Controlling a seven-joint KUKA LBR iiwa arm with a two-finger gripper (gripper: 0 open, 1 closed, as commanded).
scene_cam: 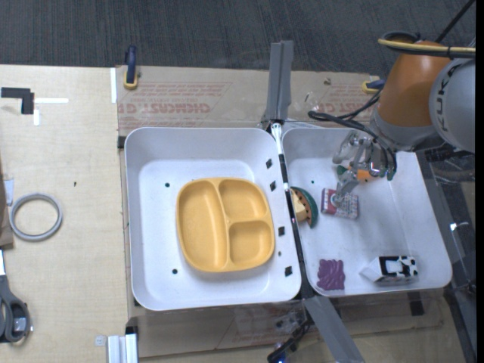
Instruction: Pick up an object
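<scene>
My gripper (349,183) hangs low in the right bin (423,203), near its back middle. Its tip is right over the upper edge of a small pink and red packet (340,204) lying flat on the bin floor; whether they touch I cannot tell. Against the bin's left wall lies a toy burger (302,205). A purple piece (330,274) and a white and black box (395,268) rest near the front edge.
The left bin (151,203) holds a yellow divided plate (225,224). A metal divider (280,82) runs between the bins at the back. On the bench at the left lie a grey ring (34,216) and scissors (13,316).
</scene>
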